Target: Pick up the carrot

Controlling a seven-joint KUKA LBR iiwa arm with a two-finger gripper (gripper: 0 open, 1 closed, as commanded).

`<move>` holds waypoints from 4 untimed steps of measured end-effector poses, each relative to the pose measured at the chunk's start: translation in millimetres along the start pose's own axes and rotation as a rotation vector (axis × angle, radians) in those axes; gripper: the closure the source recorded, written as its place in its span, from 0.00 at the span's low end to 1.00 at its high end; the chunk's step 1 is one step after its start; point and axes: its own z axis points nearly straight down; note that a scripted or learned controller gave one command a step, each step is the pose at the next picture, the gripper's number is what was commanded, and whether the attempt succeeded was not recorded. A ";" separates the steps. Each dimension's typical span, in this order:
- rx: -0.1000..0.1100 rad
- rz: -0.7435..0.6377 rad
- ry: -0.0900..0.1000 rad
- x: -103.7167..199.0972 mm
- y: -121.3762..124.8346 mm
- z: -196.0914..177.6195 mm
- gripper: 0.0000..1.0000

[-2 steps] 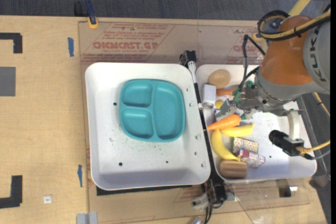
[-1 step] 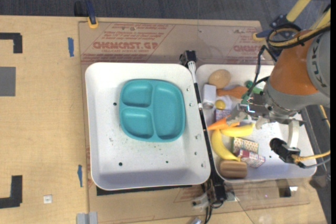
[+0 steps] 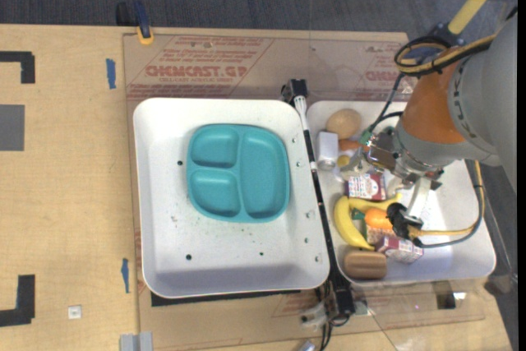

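In the right bin (image 3: 468, 259), an orange piece that looks like the carrot (image 3: 376, 219) lies against the inner curve of a yellow banana (image 3: 348, 224). My gripper (image 3: 374, 163) hangs low over the middle of this bin, just above a small red and white carton (image 3: 366, 187). It is a little up from the carrot. The arm's body hides its tip. Another bit of orange (image 3: 349, 145) peeks out to the left of the gripper, too hidden to name.
The right bin also holds a tan round item (image 3: 343, 122), a white block (image 3: 328, 147), a brown loaf-like piece (image 3: 365, 264) and a red and white packet (image 3: 403, 247). In the left bin (image 3: 156, 201) sits a teal divided plate (image 3: 238, 173).
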 end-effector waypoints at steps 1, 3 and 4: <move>0.009 0.121 -0.014 -27.9 -50.8 7.0 0.00; 0.015 -0.396 -0.011 -47.7 -66.7 7.2 0.00; 0.013 -0.762 -0.008 -77.5 -53.4 7.1 0.00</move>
